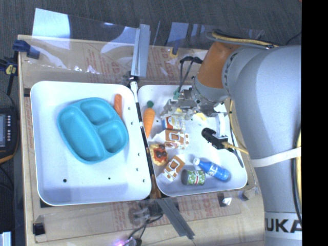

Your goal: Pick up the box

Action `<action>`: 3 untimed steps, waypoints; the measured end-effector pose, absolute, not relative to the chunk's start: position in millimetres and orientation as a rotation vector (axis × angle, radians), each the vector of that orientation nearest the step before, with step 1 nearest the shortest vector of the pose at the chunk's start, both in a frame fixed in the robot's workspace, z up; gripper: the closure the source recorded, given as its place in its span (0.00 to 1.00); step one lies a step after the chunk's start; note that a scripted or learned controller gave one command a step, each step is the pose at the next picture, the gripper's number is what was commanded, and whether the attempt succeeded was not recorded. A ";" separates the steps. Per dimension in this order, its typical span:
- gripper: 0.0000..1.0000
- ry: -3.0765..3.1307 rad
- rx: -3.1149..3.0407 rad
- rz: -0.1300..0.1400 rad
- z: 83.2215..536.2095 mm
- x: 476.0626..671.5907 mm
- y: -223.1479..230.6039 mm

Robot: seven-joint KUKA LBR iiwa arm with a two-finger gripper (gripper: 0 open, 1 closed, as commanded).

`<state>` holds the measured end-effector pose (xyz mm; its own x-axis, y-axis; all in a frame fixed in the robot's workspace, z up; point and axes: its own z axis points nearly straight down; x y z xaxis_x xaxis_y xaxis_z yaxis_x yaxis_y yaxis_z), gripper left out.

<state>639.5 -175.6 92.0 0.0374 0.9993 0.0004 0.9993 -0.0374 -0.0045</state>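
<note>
Three small printed boxes lie in the right bin (pixel 236 183). One box (pixel 174 123) is near the bin's middle, a second orange-and-white box (pixel 177 139) sits just in front of it, and a third box (pixel 174 167) rests near the front wall. My gripper (pixel 180 105) hangs over the back half of the right bin, just behind the first box and close above it. The grey arm with its orange band reaches in from the right and hides the bin's far right corner.
Also in the right bin are a carrot (pixel 148 121), a red-orange item (pixel 159 154), a green can (pixel 193 177) and a blue bottle (pixel 215 171). The left bin (pixel 51 188) holds a blue divided plate (pixel 92 128) and a small orange piece (pixel 118 105).
</note>
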 end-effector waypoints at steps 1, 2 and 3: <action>1.00 -2.182 -2.257 0.003 103.1 640.6 -174.7; 1.00 -2.098 -2.337 -0.001 225.4 645.5 -131.4; 0.00 -2.097 -2.336 0.001 224.6 645.2 -131.4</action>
<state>645.2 -131.4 224.6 0.1073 0.9942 0.0012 0.9942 -0.1073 -0.0021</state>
